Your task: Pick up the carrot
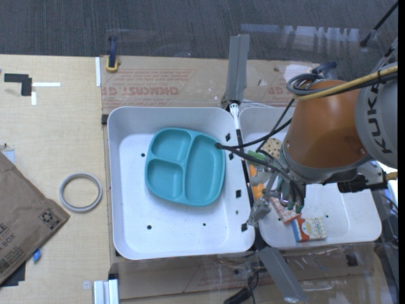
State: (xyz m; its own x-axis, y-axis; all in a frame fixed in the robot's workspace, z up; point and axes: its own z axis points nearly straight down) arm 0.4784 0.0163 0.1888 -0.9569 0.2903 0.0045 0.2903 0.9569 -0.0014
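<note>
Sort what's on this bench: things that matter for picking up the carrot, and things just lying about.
For the job:
carrot, an orange bit beside the arm in the right bin
gripper, low over that bin

Lying about:
teal divided plate in the left bin
small carton
tape ring
cardboard box

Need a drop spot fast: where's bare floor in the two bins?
Left bin: bare floor all around the teal divided plate, widest along the near wall. Right bin: crowded at its left under the gripper, with the small carton beside it.
</note>
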